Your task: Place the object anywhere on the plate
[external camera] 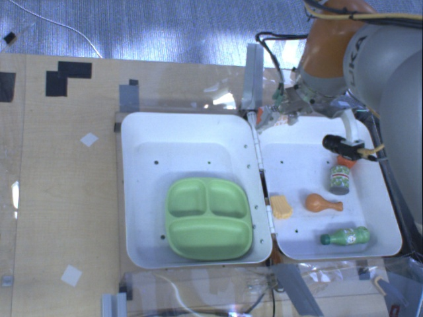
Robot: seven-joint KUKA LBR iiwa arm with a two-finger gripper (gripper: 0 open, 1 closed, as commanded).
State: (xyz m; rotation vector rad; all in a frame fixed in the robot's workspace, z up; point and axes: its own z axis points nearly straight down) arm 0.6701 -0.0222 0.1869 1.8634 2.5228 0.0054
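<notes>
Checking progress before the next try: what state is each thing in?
Green three-compartment plastic plate: in left white bin, nothing on it.
Yellow wedge block: lying flat, right white bin.
Orange drumstick toy: on its side.
Green bottle: on its side.
Small grey jar: upright.

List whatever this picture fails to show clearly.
- Gripper: camera view; small and blurred under the wrist at the right bin's far edge, so open or shut is unreadable.
- Jar: label too small to read.
- Green bottle: label likewise too small.
- Arm: cut off by the picture's right edge.
</notes>
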